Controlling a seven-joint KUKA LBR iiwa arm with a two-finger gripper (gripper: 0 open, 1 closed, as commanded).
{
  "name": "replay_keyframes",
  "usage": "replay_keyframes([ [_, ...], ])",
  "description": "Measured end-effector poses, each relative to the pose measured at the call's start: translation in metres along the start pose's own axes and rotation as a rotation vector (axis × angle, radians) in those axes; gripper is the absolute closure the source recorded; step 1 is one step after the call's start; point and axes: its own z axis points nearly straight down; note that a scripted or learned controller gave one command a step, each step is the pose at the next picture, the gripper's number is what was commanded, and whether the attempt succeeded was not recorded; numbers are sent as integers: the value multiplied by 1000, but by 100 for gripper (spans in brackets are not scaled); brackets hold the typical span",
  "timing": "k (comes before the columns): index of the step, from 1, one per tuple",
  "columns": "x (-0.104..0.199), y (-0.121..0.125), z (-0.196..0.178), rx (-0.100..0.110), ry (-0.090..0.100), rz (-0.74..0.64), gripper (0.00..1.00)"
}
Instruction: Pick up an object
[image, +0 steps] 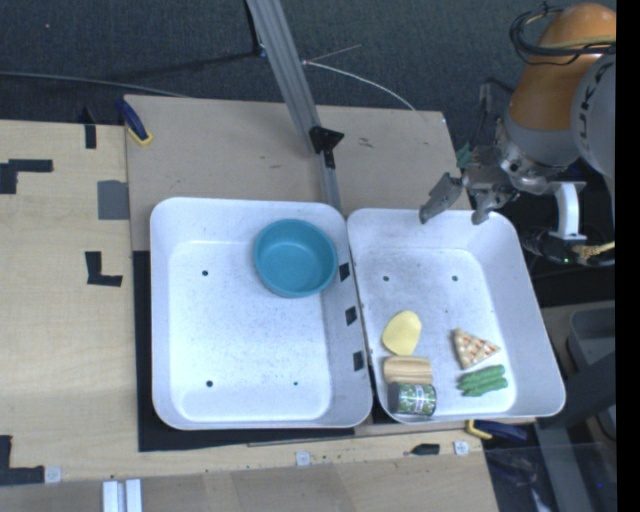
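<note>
The candidate objects lie in the near part of the right-hand shallow white bin (500, 250): a pale yellow rounded piece (402, 332), a tan cylindrical block (408, 369) just nearer than it, and a green-labelled metal can (412, 400) lying on its side against the bin's near wall, touching or almost touching the block. To the right of these sit a triangular pizza-slice toy with an orange crust (474, 348) and, just nearer, a green bean-pod-shaped piece (482, 381). All five rest on the bin floor, well apart from the end effector. The two-finger gripper (455, 202) hangs above the far edge of the right bin, its two grey fingers spread wide with nothing between them. Above it, to the right, the grey wrist joins the orange band (560, 70) of the arm. The left-hand shallow white bin (200, 390) stands side by side with the right bin and holds a round blue bowl (294, 257), upright, in its far right corner. Both bins rest on a tan bench surface (60, 300). A grey metal pole (290, 70) slants from the far side down to the gap between the bins.
</note>
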Motion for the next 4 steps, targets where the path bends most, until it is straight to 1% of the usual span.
replay_keyframes([
  [1,10,0,58,4,0,0,0],
  [2,9,3,122,5,-1,0,0],
  [3,10,3,162,0,-2,0,0],
  [4,10,4,150,-2,-3,-1,100],
])
